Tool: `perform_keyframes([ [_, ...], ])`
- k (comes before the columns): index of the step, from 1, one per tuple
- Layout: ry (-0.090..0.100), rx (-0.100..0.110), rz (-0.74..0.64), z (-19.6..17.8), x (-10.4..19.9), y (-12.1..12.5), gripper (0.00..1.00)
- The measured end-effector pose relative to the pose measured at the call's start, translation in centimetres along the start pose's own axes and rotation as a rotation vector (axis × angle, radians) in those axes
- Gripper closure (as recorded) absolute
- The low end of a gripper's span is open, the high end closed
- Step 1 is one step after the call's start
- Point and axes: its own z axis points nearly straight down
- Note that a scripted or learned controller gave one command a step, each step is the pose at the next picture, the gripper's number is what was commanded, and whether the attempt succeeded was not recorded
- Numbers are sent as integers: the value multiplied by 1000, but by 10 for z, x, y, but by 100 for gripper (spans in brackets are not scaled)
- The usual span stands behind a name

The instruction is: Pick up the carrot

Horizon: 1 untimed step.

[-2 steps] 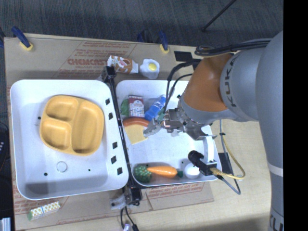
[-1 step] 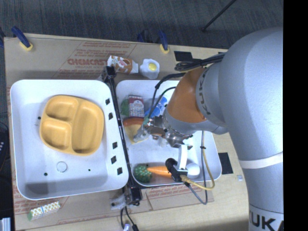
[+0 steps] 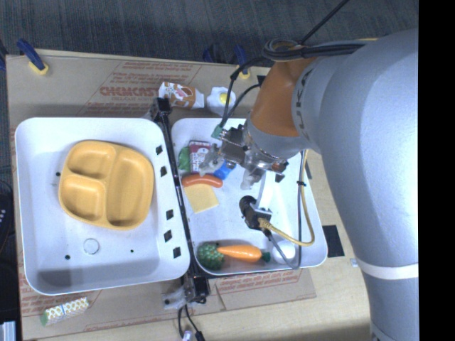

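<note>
The carrot [image 3: 240, 252] is not yet picked up; it lies at the near edge of the right bin [image 3: 313, 251], beside a green vegetable [image 3: 208, 255]. The pincer [image 3: 242, 168] is seen over the far half of that bin, well apart from the carrot; whether it is apart or together cannot be told. A sausage [image 3: 202, 181] and a cheese slice [image 3: 202, 199] are also held there. A yellow tray [image 3: 105, 183] is held in the left bin [image 3: 35, 261].

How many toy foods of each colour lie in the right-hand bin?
Orange: 2, carrot and hot dog
Yellow: 1, cheese slice
Green: 1, broccoli
Total: 4; others under the gripper are too hidden to count.
</note>
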Motion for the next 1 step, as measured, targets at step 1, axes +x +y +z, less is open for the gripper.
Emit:
perform_keyframes([
  [1, -1, 5, 407, 1, -21, -51, 0],
])
